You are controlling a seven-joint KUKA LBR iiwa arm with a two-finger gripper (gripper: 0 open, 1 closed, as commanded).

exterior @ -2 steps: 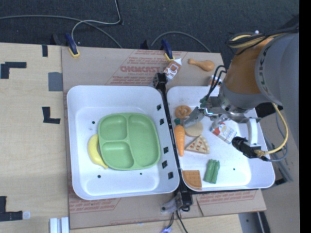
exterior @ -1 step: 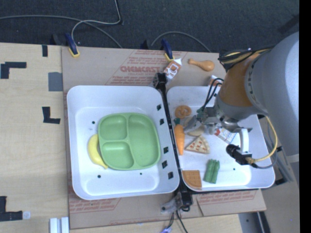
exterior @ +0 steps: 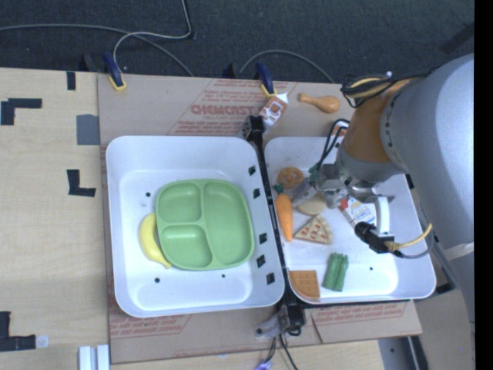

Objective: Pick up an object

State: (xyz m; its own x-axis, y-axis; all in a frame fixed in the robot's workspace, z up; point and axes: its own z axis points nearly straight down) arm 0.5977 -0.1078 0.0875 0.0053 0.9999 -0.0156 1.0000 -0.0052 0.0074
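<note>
My gripper hangs low in the right bin, near its upper left part. Just under it lies a pale beige piece, with a brown round bun to its left. An orange carrot lies along the bin's left wall. A triangular waffle slice sits below the gripper, with a green vegetable and a square toast toward the front. A red-and-white item shows partly beside the wrist.
The left bin holds a green divided plate with a yellow banana tucked under its left edge. Behind the bins on the cardboard lie a small carton and a tan drumstick toy. The grey arm covers the right bin's right side.
</note>
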